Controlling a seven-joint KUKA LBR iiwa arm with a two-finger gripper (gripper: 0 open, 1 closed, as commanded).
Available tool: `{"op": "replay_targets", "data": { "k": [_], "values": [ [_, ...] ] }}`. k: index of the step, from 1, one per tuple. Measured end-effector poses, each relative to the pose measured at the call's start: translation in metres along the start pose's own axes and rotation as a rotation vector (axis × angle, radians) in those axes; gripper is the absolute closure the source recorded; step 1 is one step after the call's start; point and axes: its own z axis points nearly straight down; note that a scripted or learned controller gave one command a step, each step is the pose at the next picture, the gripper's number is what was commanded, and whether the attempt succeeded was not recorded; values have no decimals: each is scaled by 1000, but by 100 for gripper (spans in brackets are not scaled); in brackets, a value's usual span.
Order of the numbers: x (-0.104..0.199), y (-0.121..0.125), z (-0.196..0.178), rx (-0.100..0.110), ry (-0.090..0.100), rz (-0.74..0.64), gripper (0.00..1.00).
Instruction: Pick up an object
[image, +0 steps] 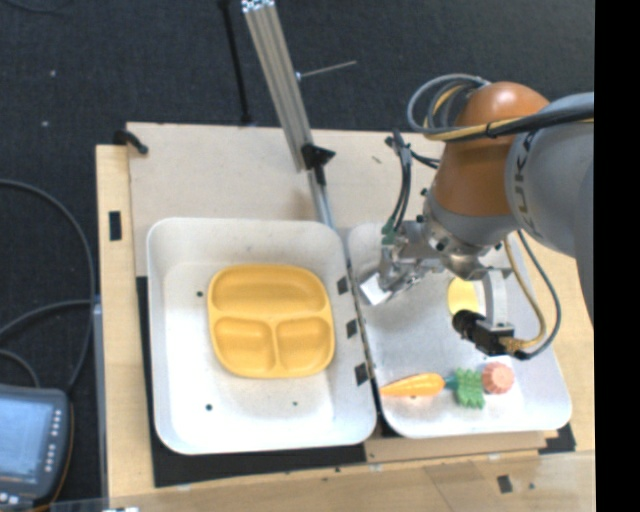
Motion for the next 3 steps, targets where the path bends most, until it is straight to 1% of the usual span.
{"op": "replay_targets", "data": {
  "k": [1, 2, 3],
  "values": [
    [55, -10, 7, 2, 0, 0, 100],
    [103, -21, -6, -1, 1, 0, 100],
    [100, -21, -5, 0, -1, 5, 0]
  ]
}}
